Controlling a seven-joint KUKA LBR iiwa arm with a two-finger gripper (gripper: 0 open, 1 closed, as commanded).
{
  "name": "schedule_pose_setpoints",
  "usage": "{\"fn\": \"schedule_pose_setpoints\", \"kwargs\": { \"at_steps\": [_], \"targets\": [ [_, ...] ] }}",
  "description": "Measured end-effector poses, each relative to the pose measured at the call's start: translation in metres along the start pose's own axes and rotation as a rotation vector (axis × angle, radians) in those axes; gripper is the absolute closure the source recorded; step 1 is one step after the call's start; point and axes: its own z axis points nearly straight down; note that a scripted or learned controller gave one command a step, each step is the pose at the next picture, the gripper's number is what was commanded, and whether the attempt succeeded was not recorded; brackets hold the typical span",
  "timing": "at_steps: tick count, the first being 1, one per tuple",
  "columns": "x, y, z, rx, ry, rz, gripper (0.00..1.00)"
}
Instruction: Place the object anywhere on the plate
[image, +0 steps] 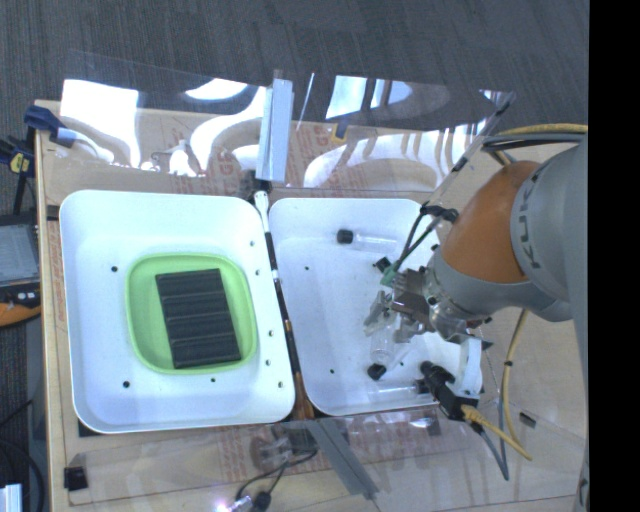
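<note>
The claw (392, 318) sits low in the right bin (330, 380), at the end of the grey arm (545, 240) that reaches in from the right with its orange band (485, 235) just above the wrist. Whether the claw is spread or pressed together cannot be told: its metal parts merge with glare and with clear material beneath it.

Under and just beside the claw lies what appears to be a transparent object (385, 350) with a small dark cap (376, 371) at its near end. A second clear piece with a dark cap (345, 237) rests near the bin's far wall, well apart from the claw. Being see-through, both are hard to outline against the white floor. I judge the claw is positioned over the nearer piece to attempt a pick; nothing is visibly between its tips, so no hold is confirmed.

The left bin (85, 300) contains the green plate (140, 330), set roughly at its middle. A dark ribbed rectangular slab (198, 318) lies flat on the plate, covering much of its centre and leaving the green rim free.

Both bins stand side by side on the desk (150, 450), touching along their inner edges. The task's thing is therefore in the right bin, not yet on the plate.
</note>
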Motion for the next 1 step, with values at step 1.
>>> {"fn": "schedule_pose_setpoints", "kwargs": {
  "at_steps": [1],
  "targets": [
    [-0.0001,0.0000,0.0000,0.000,0.000,0.000,0.00]
  ]
}}
